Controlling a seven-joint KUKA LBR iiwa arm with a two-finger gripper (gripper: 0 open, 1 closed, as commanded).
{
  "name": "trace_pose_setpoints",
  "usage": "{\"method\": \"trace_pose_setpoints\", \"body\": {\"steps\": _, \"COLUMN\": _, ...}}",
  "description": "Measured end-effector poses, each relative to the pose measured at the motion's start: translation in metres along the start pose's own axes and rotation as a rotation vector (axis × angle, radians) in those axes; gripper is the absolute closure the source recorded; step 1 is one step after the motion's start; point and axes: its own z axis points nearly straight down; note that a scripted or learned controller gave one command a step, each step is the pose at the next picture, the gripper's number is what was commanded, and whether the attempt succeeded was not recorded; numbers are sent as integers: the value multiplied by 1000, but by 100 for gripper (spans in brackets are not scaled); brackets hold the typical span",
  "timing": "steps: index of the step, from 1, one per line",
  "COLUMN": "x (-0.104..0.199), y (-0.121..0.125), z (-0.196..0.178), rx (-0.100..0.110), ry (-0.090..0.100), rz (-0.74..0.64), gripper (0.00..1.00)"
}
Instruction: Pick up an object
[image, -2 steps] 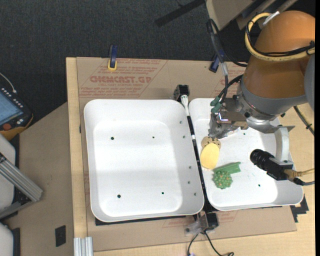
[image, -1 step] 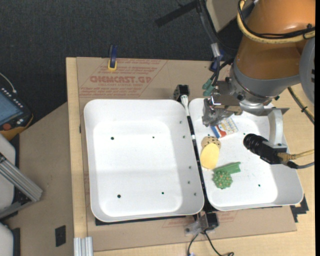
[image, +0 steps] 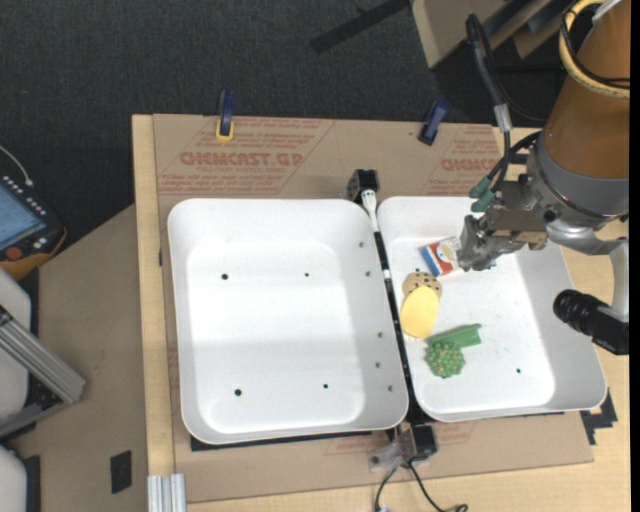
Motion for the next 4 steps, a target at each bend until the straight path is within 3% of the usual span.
{"method": "trace_pose_setpoints", "body": {"steps": 2, "x": 67, "y": -5, "z": -67, "rx": -3, "ry": 2, "rz": -9, "gripper": 100}}
{"method": "trace_pose_setpoints", "body": {"steps": 3, "x": 58, "y": -6, "z": -27, "rx": 8, "ry": 0, "rz": -3, "gripper": 100}}
{"method": "trace_pose_setpoints", "body": {"steps": 4, "x": 3, "y": -6, "z": 8, "rx": 7, "ry": -1, "rz": 1, "gripper": 100}}
